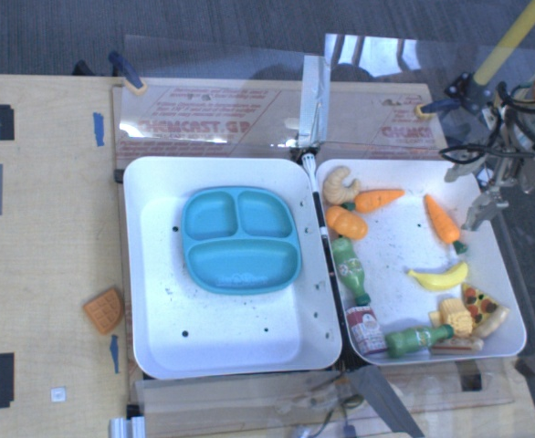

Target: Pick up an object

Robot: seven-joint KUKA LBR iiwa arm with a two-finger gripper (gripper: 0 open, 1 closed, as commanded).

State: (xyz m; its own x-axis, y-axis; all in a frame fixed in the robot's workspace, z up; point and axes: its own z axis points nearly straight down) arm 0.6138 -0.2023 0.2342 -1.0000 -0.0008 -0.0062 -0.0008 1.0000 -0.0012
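**Approach and Grasp Selection: Right Bin**

Camera view. The gripper (483, 210) hangs at the right bin's (514, 322) far right edge, above the rim and just right of a carrot (442, 220). Its fingers are too small and dark against the cabling to resolve; whether they stand wide or narrow cannot be told. Nothing is seen between them, so the pick is judged not yet begun.

Candidate objects all lie in the right bin:
- The carrot lies near the far right corner, angled along the right edge. It is the nearest candidate.
- A banana (439, 276) lies nearer the middle of the right edge, apart from its neighbours.
- A second carrot (378, 199) and a croissant (340, 186) lie at the far left corner, close together.
- An orange piece (347, 223) and a green bottle (350, 268) run down the left edge.
- A second green bottle (417, 338), a red can (366, 329) and a pizza slice (482, 306) crowd the near edge.

The left bin (149, 272) carries a blue divided plate (241, 240) near its centre.

Recommended procedure:
1. Select the nearest carrot or the banana; both have bare bin floor around them.
2. Align the fingers across the short axis of the object, not along its length.
3. Descend at mid-length. The tapered carrot is likely to slip if gripped near its tip.
4. Keep clear of the right wall during descent.
5. Avoid the near-edge cluster, where a finger may land on a neighbour.
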